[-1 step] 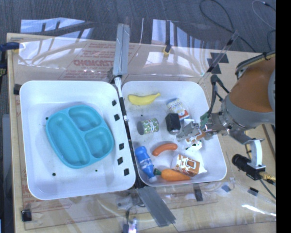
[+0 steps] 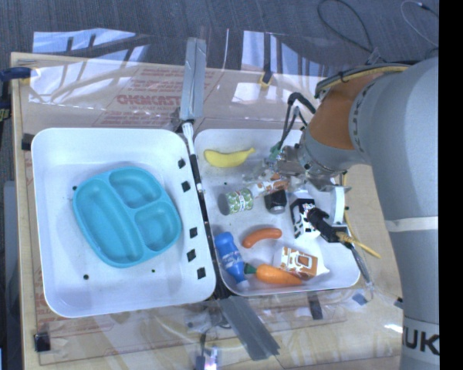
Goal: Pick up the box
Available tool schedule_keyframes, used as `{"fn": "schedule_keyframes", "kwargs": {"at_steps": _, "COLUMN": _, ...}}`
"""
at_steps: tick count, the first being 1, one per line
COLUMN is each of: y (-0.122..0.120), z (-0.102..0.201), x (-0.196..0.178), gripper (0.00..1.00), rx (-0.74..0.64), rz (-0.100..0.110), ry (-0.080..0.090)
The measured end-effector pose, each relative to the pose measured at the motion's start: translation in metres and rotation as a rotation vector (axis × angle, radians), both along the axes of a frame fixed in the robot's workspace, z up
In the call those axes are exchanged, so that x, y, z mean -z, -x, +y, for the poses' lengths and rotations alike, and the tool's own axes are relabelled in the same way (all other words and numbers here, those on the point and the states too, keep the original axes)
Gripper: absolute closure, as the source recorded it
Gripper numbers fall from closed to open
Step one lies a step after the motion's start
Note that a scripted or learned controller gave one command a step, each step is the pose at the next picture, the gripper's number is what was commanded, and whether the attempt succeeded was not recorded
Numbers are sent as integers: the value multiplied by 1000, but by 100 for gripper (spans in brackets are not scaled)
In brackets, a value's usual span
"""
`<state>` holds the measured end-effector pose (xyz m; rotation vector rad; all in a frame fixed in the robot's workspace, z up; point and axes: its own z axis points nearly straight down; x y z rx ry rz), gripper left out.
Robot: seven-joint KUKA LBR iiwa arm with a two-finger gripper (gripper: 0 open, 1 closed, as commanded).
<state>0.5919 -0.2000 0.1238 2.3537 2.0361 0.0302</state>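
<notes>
We locate the box (image 2: 302, 262), white with orange print, at the near end of the right bin (image 2: 341, 282), touching a carrot (image 2: 275, 274) on its near side, with a sausage (image 2: 261, 237) just beyond it and a blue bottle (image 2: 231, 257) near the bin's left wall. The hand (image 2: 287, 177) sits low over the bin's middle, above a small carton (image 2: 268, 186), a dark cup (image 2: 275, 200) and a green can (image 2: 237, 201), well apart from the box; we cannot tell how its fingers stand. A black-and-white cow figure (image 2: 304, 220) lies between the hand and the box, a banana (image 2: 228, 156) lies at the far end, and the left bin (image 2: 54, 284) holds a blue divided plate (image 2: 126, 215).
</notes>
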Motion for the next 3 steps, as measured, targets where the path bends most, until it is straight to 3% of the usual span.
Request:
{"fn": "schedule_keyframes", "kwargs": {"at_steps": 1, "y": 73, "z": 59, "x": 15, "gripper": 0, "rx": -89, "rz": -3, "ry": 9}}
{"fn": "schedule_keyframes", "kwargs": {"at_steps": 2, "y": 79, "z": 66, "x": -104, "gripper": 0, "rx": -125, "rz": 35, "ry": -7}}
{"fn": "schedule_keyframes", "kwargs": {"at_steps": 3, "y": 60, "z": 48, "x": 12, "gripper": 0, "rx": -262, "rz": 18, "ry": -4}}
